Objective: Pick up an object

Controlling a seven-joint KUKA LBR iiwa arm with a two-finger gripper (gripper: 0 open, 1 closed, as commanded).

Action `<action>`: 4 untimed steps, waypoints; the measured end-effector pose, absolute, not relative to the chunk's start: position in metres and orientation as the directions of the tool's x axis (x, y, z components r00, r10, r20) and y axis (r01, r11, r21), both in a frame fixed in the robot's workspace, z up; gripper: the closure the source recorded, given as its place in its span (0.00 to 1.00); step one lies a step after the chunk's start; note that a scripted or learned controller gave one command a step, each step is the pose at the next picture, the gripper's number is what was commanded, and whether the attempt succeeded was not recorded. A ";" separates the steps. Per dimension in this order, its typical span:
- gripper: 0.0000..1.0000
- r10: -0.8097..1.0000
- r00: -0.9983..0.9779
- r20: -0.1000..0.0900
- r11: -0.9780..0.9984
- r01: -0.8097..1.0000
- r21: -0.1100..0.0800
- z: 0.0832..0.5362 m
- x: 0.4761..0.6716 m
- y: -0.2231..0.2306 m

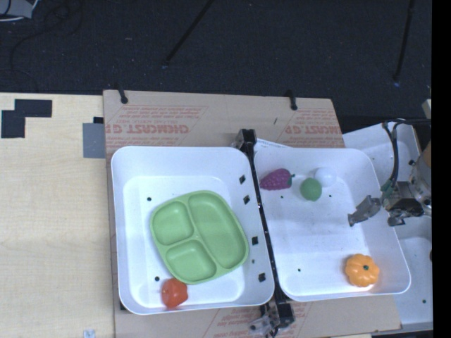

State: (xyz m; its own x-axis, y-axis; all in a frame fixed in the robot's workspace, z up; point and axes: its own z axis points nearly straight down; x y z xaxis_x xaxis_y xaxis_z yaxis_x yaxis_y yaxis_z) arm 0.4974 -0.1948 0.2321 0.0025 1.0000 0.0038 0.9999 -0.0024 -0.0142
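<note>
Claw [373, 211] sits low at the right white bin's [331, 287] right edge, fingers' state unreadable; arm mostly cut off at frame right. Orange plastic pumpkin [361, 270] lies near, front-right corner, untouched.

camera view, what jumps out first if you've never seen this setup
The pale green three-compartment plastic plate in the left white bin draws the eye first, with a small red toy fruit just off its near corner. In the right white bin, a bright orange toy pumpkin sits near the front, below the grey gripper.
</note>
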 end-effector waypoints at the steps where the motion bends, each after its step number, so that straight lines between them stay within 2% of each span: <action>1: 0.00 1.000 0.000 0.001 0.000 1.000 -0.003 0.238 0.500 -0.195; 3: 0.00 1.000 0.000 0.004 0.000 1.000 -0.009 0.114 0.486 -0.188; 4: 0.00 1.000 0.001 0.001 -0.001 1.000 -0.003 0.087 0.486 -0.187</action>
State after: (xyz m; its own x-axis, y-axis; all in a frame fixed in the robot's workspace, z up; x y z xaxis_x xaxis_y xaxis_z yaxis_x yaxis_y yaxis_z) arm 0.4860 -0.1868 0.0866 0.0005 1.0000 0.0013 1.0000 -0.0005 -0.0029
